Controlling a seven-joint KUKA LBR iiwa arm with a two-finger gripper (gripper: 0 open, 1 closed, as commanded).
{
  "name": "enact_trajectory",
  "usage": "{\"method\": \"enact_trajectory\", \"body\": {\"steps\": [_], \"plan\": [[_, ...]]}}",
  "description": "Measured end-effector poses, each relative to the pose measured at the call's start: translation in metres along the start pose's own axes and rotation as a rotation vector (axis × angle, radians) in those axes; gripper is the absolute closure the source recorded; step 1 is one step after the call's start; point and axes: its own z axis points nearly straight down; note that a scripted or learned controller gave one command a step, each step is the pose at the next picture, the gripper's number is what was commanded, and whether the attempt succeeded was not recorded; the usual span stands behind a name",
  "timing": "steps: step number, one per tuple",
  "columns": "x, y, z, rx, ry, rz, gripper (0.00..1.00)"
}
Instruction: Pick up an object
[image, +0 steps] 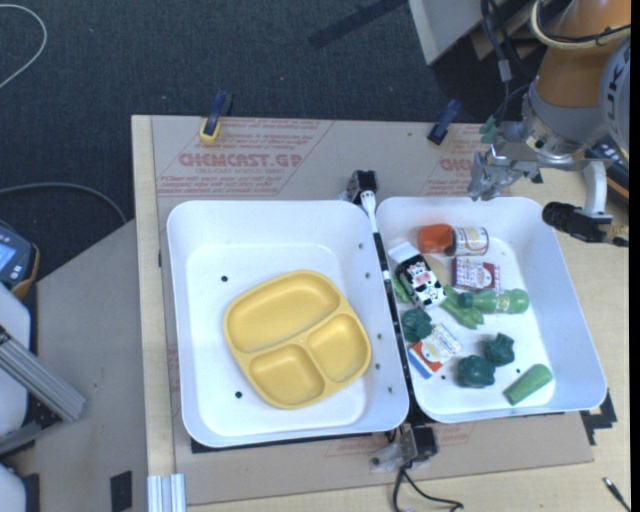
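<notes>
My gripper (487, 186) hangs over the far rim of the right bin (575, 300), above and behind the objects, with nothing seen in it. Inside that bin lie an orange-lidded jar (452, 239), a red and white packet (475, 272), a black and white toy cow (420, 283) and a green bottle (492, 301). Nearer the front are dark green lumps (477, 372) (415, 325), a light green cylinder (527, 383) and a small printed card (436, 353).
The left bin (200, 300) holds a yellow divided plate (297, 337). Clamps sit on the board's far edge (212, 120) (443, 123), and a black clip (362, 185) stands between the bins at the back.
</notes>
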Motion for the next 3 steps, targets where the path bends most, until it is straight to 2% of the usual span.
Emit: {"method": "enact_trajectory", "body": {"steps": [1,2,3], "plan": [[0.056,-0.007,0.009,0.012,0.005,-0.004,1.00],[0.107,-0.009,0.015,0.012,0.005,-0.004,1.00],[0.168,-0.007,-0.002,0.005,0.005,-0.005,1.00]]}}
